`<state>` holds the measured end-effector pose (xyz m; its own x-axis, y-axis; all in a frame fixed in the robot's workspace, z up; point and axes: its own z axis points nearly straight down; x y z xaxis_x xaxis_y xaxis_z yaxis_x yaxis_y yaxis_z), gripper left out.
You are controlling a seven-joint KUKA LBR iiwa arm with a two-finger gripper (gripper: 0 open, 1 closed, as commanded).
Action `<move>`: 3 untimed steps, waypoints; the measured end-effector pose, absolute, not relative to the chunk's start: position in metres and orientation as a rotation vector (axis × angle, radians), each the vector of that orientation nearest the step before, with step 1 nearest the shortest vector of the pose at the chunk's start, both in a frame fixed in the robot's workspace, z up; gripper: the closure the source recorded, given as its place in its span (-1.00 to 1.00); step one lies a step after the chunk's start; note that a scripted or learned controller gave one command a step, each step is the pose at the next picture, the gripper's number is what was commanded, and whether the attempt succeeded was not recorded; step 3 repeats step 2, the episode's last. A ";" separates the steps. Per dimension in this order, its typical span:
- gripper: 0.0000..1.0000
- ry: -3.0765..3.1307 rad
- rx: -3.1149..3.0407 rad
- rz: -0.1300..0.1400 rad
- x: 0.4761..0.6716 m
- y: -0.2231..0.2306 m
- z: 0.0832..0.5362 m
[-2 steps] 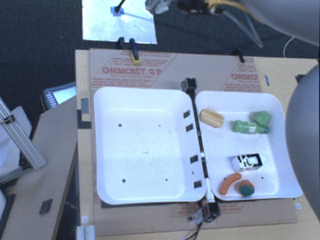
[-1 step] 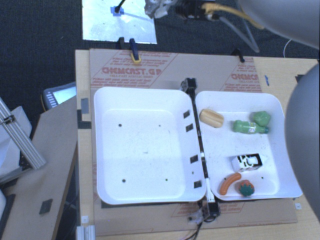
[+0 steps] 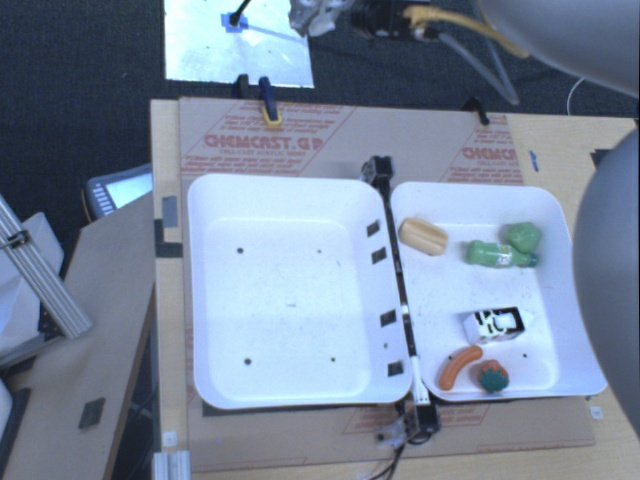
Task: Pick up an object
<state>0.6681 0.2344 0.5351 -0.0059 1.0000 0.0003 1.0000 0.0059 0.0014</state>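
Camera view shows two white bins side by side on the bench: the left bin point(image 3: 215, 268) has nothing in it to pick, and the right bin point(image 3: 555, 268) holds all the objects. A tan bread roll point(image 3: 423, 236) lies near the divider at the upper left of this bin, a green bottle point(image 3: 497, 255) lies on its side to the right of it, and a green leafy toy point(image 3: 523, 235) touches the bottle at its far end. Lower down there is a small black-and-white box point(image 3: 493, 322), and near the bottom edge an orange sausage point(image 3: 459, 367) lies just beside a small orange and green toy point(image 3: 490, 376). The gripper point(image 3: 318, 8) is at the top of the picture, well apart from both bins, above the dark floor; it looks blurred, so I cannot tell if it is open or closed, and nothing can be seen in it. In my judgement several things can go wrong from here. The bottle and the leafy toy touch, so a grasp there may catch both or push one away. The sausage and the small toy are close to the wall and to each other, which leaves little room. The roll is round and may slip. A descent into the left bin will find nothing.
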 end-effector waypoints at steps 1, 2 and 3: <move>1.00 2.226 2.225 -0.021 0.667 0.233 0.323; 1.00 2.224 2.223 -0.006 0.631 0.230 0.296; 1.00 2.224 2.223 -0.006 0.631 0.230 0.296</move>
